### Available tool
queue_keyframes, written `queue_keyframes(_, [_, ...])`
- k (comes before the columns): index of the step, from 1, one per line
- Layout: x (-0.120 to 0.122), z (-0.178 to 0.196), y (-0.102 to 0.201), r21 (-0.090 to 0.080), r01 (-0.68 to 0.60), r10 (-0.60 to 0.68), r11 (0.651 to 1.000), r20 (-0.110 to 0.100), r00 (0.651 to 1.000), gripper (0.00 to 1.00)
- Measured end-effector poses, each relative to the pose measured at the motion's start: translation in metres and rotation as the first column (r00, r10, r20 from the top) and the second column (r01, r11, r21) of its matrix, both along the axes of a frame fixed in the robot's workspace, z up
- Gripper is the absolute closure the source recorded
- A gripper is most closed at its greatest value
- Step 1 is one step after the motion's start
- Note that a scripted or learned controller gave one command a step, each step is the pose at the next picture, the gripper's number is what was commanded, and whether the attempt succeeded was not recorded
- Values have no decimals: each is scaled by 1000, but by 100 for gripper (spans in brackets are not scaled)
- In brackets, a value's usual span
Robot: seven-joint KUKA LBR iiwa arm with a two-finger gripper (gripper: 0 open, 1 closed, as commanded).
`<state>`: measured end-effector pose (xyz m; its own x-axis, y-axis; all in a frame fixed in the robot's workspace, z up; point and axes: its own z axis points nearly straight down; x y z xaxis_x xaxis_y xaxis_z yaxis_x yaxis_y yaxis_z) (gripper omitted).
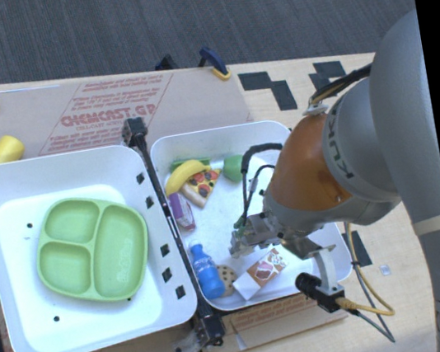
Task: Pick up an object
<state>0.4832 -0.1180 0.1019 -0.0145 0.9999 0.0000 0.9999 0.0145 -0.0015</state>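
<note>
Camera view showed the right bin [301, 136] under the arm; the claw [249, 237], its spread impossible to tell, hung near the brown-and-white carton [262, 275], lying at its five o'clock, long axis two-to-eight.

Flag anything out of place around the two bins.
A yellow object lies outside the bins on the cardboard sheet, beyond the left bin's far corner. The other small items sit in the right bin.
</note>
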Motion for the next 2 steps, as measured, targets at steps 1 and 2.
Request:
queue_keyframes(1, [18,145,-52,-2,9,-9,1000,3,1000,100])
queue_keyframes(2, [80,124,-35,0,8,-8,1000,0,1000,100])
